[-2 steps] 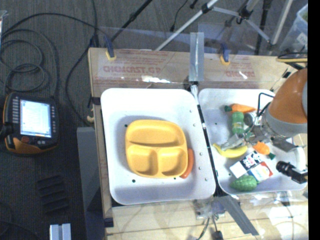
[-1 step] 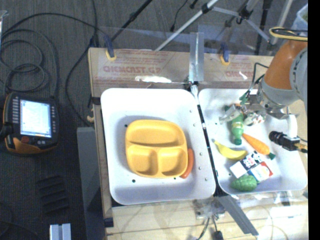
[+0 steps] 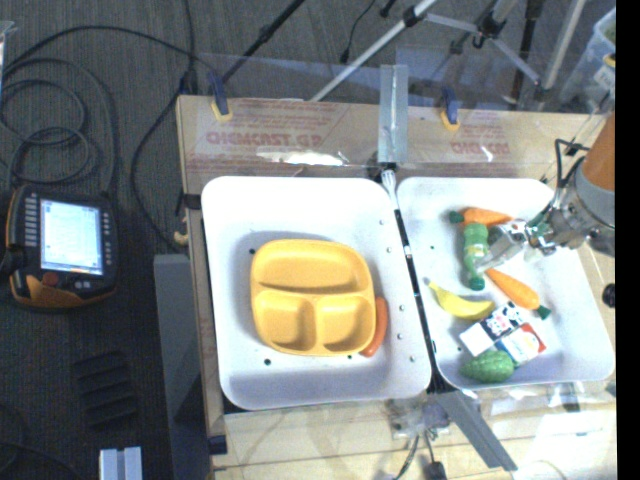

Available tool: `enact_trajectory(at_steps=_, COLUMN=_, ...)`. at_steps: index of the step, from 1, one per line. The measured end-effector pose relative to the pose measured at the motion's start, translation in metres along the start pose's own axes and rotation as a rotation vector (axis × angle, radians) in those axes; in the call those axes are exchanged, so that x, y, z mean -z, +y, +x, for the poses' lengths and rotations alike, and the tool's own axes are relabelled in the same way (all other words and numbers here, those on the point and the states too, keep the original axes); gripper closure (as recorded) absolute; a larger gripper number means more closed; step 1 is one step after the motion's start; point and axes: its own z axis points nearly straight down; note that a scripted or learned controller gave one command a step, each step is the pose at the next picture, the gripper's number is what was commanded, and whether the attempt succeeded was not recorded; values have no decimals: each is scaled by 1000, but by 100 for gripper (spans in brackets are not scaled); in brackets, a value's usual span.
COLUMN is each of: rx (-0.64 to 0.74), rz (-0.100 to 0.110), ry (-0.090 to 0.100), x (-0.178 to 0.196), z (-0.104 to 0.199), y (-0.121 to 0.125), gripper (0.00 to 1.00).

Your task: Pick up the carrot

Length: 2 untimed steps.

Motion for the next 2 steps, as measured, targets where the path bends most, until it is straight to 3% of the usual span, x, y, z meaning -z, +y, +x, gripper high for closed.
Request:
enact_trajectory(at_steps=1, rx=11, rz=-3, ry=0, x=-119, z=-3, y=17, gripper=0)
enact_trajectory(at_steps=2, rx=-365, rz=1, ry=0, x=-96, z=-4, y=23, gripper=0)
